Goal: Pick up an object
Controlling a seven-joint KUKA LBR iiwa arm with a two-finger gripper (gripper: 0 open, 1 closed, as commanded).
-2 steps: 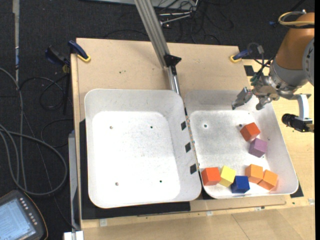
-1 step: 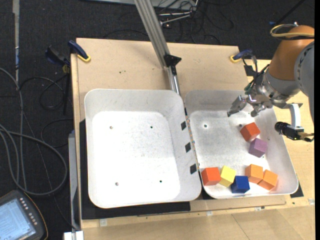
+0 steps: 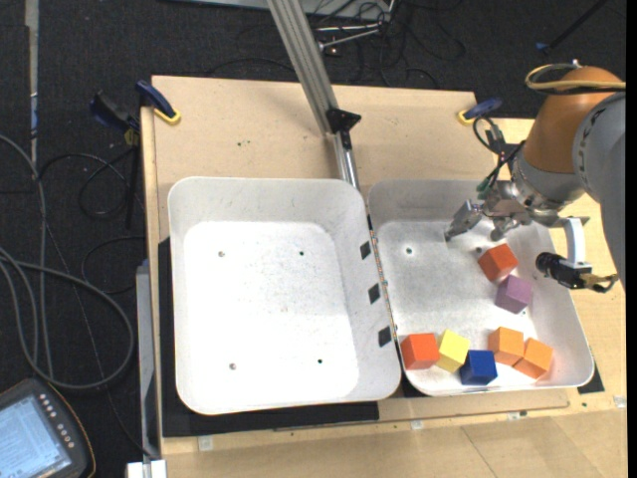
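The left bin (image 3: 269,287) sits beside the right bin (image 3: 428,257), their inner rims touching. All the blocks lie in the right bin. Along its near edge, from the left: an orange block (image 3: 420,350), a yellow block (image 3: 453,350) touching it, a blue block (image 3: 479,366), then two orange blocks (image 3: 509,344) (image 3: 536,358) close together. All are cubes, so none has a long axis; most sit turned at a slight angle to the bin walls.

Further up the bin lies a red-orange block (image 3: 497,262), corner-on to the camera, with a purple block (image 3: 515,293) just below and right of it.

The gripper (image 3: 481,223) is above and slightly left of the red-orange block, near it. Its fingers are spread apart, with nothing between them.
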